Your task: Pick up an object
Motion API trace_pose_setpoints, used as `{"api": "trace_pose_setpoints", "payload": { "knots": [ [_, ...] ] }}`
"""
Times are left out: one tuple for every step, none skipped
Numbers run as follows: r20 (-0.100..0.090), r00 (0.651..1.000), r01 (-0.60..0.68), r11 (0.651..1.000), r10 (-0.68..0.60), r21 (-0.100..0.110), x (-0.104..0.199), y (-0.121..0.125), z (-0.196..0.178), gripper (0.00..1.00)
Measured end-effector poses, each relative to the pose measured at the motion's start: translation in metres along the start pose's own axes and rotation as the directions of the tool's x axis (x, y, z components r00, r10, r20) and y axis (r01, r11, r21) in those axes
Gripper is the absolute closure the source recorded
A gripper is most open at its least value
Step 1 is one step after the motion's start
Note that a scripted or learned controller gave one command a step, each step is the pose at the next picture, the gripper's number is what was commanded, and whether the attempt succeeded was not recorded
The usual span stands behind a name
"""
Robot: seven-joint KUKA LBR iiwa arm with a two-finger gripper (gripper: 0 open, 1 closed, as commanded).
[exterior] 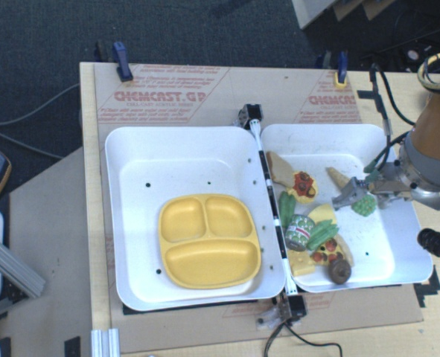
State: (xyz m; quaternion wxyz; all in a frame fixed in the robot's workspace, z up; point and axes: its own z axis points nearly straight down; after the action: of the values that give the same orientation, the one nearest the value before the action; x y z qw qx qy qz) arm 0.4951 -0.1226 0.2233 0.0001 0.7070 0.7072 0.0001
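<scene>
We see gripper at frame right, over right bin, beside green toy; grip state unclear.

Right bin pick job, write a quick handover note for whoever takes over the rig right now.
Claw: low inside the right bin, beside a small green toy. Whether it is open or shut cannot be made out, and nothing is clearly between its fingers.
Things: toy food piled along the right bin's left side, including a pizza slice, a green pepper, a striped can and a brown piece. The left bin holds a yellow divided plate.
Done: arm is down among the items.
Left: no confirmed grasp or lift yet; check the claw before continuing.
</scene>
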Motion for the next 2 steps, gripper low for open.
{"api": "trace_pose_setpoints", "payload": {
  "knots": [
    [0.000, 1.000, 0.002, 1.000, -0.002, 0.002, 0.021, 0.033, 0.145, 0.00],
    [0.006, 1.000, -0.002, 1.000, 0.002, -0.012, 0.018, 0.036, 0.125, 1.00]
  ]
}}
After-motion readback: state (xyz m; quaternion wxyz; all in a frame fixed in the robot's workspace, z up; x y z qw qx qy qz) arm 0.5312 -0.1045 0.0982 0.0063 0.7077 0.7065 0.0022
